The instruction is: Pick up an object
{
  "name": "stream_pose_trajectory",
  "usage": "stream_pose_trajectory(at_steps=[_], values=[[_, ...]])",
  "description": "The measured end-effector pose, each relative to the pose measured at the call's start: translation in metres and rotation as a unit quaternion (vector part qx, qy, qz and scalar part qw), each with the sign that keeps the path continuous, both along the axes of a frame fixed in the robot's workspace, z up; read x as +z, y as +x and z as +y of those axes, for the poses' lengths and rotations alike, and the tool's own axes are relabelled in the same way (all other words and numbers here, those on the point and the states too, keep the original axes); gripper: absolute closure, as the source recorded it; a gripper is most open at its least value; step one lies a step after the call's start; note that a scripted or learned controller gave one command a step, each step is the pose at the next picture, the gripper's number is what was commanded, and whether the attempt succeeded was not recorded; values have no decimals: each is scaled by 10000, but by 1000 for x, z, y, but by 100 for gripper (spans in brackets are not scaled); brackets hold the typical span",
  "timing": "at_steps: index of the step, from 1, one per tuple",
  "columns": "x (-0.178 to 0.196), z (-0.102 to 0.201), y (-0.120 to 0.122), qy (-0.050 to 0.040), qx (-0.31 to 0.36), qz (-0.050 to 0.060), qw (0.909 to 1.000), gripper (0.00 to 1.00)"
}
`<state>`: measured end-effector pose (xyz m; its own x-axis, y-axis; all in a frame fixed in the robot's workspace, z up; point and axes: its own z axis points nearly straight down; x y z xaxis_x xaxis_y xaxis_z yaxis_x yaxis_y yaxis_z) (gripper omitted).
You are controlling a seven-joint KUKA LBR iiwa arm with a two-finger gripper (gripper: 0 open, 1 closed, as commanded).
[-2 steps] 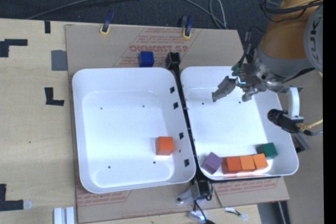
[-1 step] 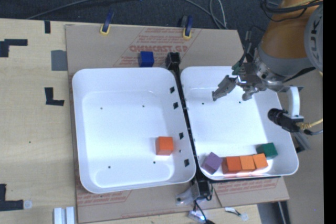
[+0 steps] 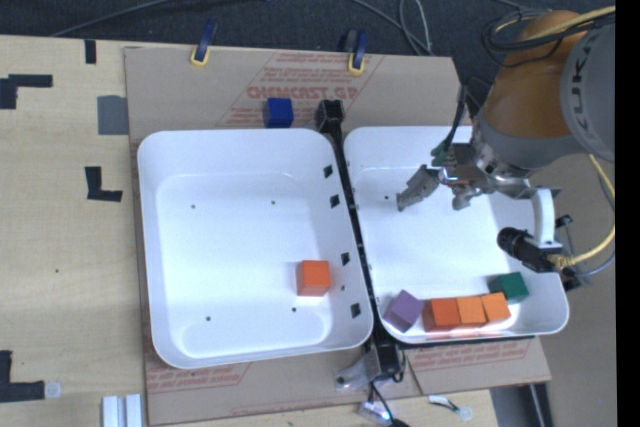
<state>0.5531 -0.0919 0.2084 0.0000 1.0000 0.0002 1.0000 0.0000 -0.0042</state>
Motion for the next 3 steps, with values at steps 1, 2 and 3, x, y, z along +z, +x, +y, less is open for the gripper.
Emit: stream_pose_trajectory(at_steps=[1, 2, 3], values=[[-43, 1, 1, 1, 3, 1, 10000, 0], [-104, 0, -6, 2, 1, 11, 10000, 0], [-92, 0, -5, -1, 3, -16, 10000, 100]])
